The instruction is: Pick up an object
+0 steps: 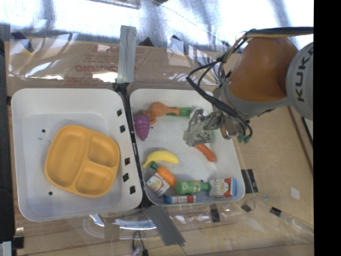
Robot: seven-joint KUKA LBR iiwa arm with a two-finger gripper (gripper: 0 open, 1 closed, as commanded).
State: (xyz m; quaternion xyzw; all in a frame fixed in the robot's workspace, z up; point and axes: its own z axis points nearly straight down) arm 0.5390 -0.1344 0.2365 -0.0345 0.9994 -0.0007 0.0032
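— Two bins sit side by side on the surface; what's in them?
— Left one holds a yellow tray. Right one has purple grapes, a banana, then an orange carrot.
— And the gripper?
— Low over the right bin, just left of the carrot; I can't tell its state. Seems the approach step. Next it needs centring over the carrot, whose long axis runs far-left to near-right.

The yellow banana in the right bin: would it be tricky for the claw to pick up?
Probably a little. The banana looks smooth and curved, so it may slip or pivot between fingers. It looks like a plastic toy, likely light and stiff. Lying flat, it seems unlikely to roll far.
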